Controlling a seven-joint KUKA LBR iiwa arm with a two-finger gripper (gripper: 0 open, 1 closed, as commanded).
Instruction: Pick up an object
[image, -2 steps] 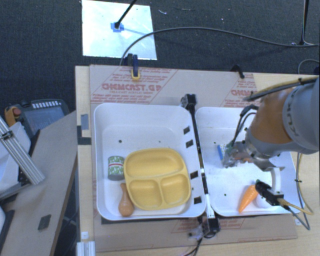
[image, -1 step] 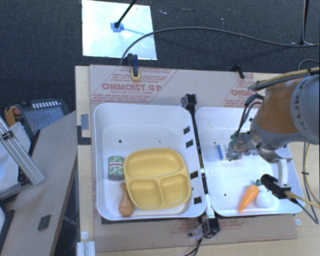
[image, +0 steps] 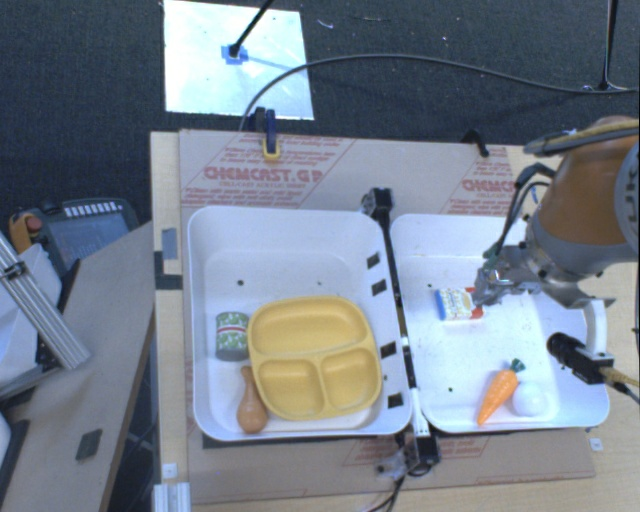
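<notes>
In the right bin (image: 430, 250) a small white packet (image: 456, 303) with blue and red print lies near the middle. My gripper (image: 487, 291) hangs right at the packet's right end, reaching in from the right under the orange-banded wrist. A toy carrot (image: 497, 394) and a white egg-like ball (image: 529, 400) rest near the bin's front right corner.
The left bin (image: 290, 235) holds a yellow divided plate (image: 313, 355), a small green-labelled can (image: 232, 335) to its left and a tan wooden pestle-like piece (image: 250, 403) at the front. A black divider clip strip (image: 392, 300) runs between the bins.
</notes>
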